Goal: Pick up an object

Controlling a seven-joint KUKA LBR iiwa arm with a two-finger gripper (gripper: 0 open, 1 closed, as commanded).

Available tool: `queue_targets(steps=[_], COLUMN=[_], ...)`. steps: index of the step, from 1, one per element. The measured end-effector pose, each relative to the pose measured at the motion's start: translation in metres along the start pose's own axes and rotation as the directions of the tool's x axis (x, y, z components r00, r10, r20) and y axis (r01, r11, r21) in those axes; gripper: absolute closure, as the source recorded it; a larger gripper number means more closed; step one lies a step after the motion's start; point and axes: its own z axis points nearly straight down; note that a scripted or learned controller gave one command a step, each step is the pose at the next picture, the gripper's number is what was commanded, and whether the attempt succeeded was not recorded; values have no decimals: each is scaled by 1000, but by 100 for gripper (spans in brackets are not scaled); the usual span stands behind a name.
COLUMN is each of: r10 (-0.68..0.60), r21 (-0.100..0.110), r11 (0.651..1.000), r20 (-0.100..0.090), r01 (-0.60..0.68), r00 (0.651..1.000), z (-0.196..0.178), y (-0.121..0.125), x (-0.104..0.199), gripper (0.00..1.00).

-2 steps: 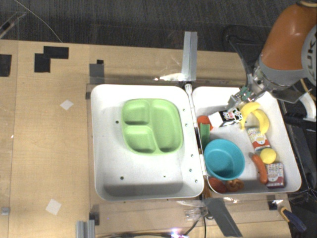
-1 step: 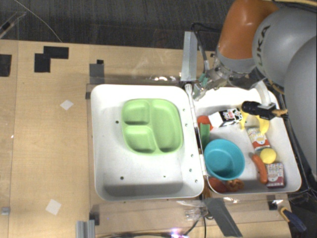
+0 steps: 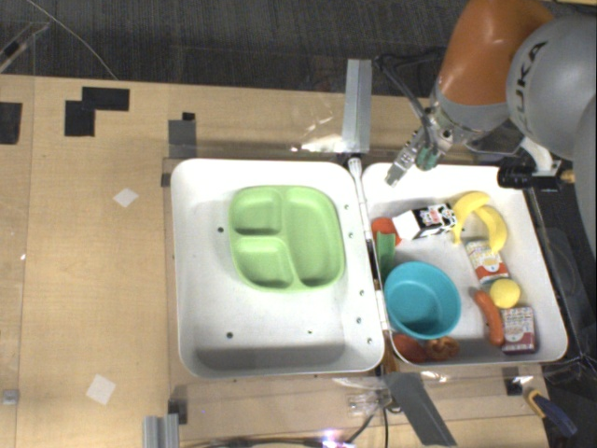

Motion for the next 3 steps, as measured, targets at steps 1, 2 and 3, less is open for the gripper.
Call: queue_targets(steps=[1,2,3], r10=[-7,-79,-180], r21=[-8,1,3], r11=[1000,997,984], r20=[10,1,13], r01=[7,79,180], r00=[1000,997,984], z=[-15,-2,-105], y=[4,-50,-173], x=[-1,-26,-68], gripper=[100,100,100])
